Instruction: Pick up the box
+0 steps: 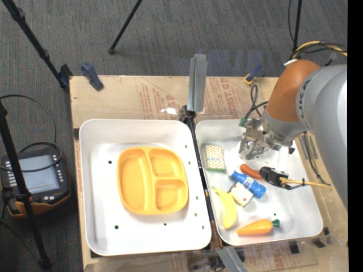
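The box [214, 156] is small and flat, with a green patterned top and pale edges. It lies in the right bin [306, 208] close to that bin's left wall. My gripper [249, 148] hangs over the upper middle of the same bin, to the right of the box and apart from it. Nothing shows in its grasp.
Just below the gripper lie an orange-red stick [249, 170], a blue bottle [248, 184] and a small white block [241, 196]. A banana [227, 209] and a carrot [258, 226] lie near the front. The left bin [96, 152] holds a yellow divided tray [152, 180].
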{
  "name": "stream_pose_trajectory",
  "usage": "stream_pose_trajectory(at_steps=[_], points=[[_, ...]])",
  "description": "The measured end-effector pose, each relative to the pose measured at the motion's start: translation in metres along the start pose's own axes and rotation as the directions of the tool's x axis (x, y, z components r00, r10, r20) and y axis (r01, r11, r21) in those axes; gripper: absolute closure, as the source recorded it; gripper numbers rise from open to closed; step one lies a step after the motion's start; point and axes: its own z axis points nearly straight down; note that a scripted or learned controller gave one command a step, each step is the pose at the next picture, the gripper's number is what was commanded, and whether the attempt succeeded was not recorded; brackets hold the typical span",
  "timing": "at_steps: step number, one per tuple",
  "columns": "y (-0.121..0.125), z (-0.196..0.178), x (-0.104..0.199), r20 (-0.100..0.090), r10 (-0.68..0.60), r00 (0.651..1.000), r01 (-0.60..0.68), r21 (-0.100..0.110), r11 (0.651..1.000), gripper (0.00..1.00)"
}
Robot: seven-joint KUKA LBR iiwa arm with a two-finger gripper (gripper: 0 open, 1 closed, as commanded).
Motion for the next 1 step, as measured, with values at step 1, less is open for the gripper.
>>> stream_pose_trajectory(at_steps=[1], points=[[-0.0575,-0.08,0.0648,0.004,0.127,0.992,-0.127,0.009,0.992,1.0]])
